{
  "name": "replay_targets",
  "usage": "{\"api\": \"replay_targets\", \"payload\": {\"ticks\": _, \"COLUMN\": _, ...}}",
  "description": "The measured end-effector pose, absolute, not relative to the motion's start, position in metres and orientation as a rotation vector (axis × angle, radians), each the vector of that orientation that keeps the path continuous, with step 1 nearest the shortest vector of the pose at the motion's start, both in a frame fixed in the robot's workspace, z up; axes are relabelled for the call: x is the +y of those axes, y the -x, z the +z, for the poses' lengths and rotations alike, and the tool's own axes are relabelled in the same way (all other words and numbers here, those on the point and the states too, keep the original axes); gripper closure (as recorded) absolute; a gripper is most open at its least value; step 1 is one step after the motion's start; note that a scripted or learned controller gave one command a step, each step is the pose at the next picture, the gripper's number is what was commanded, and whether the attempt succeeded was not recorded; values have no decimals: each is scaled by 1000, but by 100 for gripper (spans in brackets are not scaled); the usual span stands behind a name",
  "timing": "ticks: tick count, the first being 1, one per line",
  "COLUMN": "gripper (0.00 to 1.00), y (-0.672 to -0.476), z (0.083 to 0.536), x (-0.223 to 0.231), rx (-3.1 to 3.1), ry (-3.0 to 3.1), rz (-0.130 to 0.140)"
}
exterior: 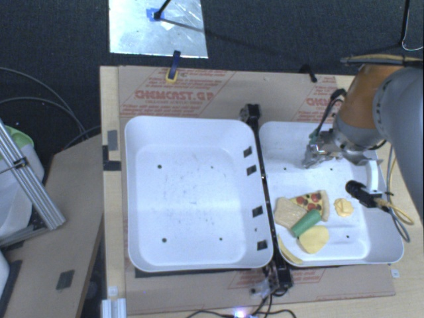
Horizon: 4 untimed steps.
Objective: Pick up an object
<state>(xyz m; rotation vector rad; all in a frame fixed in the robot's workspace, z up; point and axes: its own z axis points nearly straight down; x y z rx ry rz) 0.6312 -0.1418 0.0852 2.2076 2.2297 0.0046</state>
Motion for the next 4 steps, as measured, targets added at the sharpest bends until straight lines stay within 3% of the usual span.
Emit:
{"api": "replay_targets", "payload": {"ticks": 1, "gripper": 100, "y": -633, "z": 191, "x": -44, "rx": 2231, "ry": -2204, "rz": 12}}
{"api": "replay_targets", "payload": {"ticks": 2, "gripper": 100, "y": -605, "z": 80, "x": -99, "rx": 2218, "ry": -2227, "rz": -3}}
{"api": "replay_targets", "payload": {"ticks": 3, "gripper": 100, "y": -521, "z": 190, "x": -12, "rx": 2234, "ry": -2211, "rz": 8}}
{"api": "replay_targets", "payload": {"ticks": 4, "gripper": 100, "y": -528, "z": 236, "x": 68, "rx": 2235, "ry": -2205, "rz": 12}}
